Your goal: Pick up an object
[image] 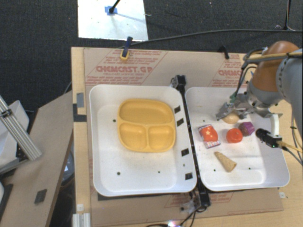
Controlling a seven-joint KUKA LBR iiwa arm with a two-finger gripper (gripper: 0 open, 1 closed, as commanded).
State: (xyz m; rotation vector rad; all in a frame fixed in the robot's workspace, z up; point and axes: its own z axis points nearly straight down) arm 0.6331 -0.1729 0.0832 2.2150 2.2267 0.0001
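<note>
Nearest the camera, a tan cone-shaped piece (pixel 226 161) is lying in the right bin (pixel 265 176), its long axis running diagonally with the pointed end toward the bin divider and the wide end toward the near rim. Behind it, a red round object (pixel 234 135) is sitting just beside a purple one (pixel 246 128), and a red-and-white packet (pixel 208 133) is lying to the left of them. Farthest back in that cluster, a small beige object (pixel 231 118) is sitting right under the gripper (pixel 229 111), which is hanging low over it; this looks like the likeliest pick target, being directly below, with the red and purple pieces just toward the camera from it. Whether the gripper is released or clenched I cannot tell, since the metal parts are blurring together at this scale, and nothing is visibly clamped or lifted. The arm (pixel 271 77) is reaching in from the right, wrist angling down and leftward into the bin's far half. The left bin (pixel 104 174) is carrying a yellow divided tray (pixel 146 125), well apart from the gripper. Both bins are resting on the table (pixel 142 65). Next move probably needs a straight descent, little sideways correction.
</note>
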